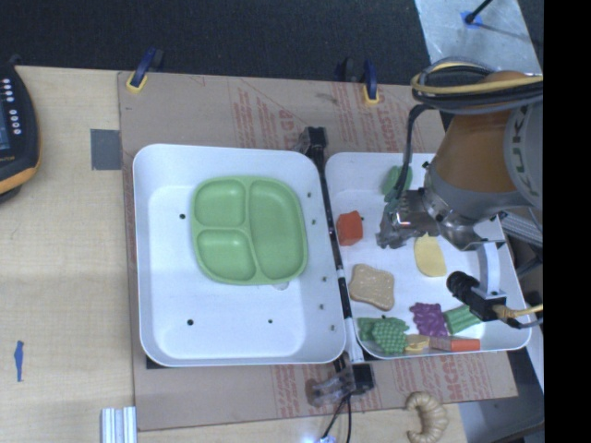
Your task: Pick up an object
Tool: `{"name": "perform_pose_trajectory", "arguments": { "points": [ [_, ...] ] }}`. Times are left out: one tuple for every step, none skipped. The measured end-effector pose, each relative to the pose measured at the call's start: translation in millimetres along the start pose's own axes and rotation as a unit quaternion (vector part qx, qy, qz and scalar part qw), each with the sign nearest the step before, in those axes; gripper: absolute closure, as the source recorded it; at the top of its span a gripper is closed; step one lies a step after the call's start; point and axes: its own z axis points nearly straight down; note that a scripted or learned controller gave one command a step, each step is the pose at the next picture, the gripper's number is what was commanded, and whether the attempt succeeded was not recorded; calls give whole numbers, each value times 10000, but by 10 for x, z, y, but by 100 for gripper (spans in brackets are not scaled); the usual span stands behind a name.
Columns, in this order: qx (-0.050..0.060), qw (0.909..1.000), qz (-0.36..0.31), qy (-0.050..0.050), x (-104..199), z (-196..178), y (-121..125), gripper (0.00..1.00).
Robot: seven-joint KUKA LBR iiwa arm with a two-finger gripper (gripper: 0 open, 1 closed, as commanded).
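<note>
Smooth, glossy plastic forms both white bins (152, 247) and the green divided plate (249, 230); the bench (65, 275) looks like matt wood

The grey arm (485, 155) reaches in from the right, its orange band showing above the wrist. Its end effector (397, 229) points down and leftward, low. Finger state is unclear.

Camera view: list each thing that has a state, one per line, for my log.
Gripper: low over the right bin, nothing visibly between its fingers.
Green divided plate: right way up in the left bin.
Orange block: lying in the right bin, left of the gripper, apart from it.
Toast slice: flat on the bin floor.
Yellow piece: lying near the gripper.
</note>
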Motion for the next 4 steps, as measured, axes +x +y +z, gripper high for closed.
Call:
{"name": "perform_pose_trajectory", "arguments": {
  "points": [
    [24, 10000, 27, -5, -29, 11, -23, 0],
    [-7, 10000, 52, -28, -725, -87, 502, 0],
    [40, 10000, 56, -5, -1169, -26, -15, 0],
    [64, 10000, 20, 1, -1177, 1069, 149, 0]
  ]
}}
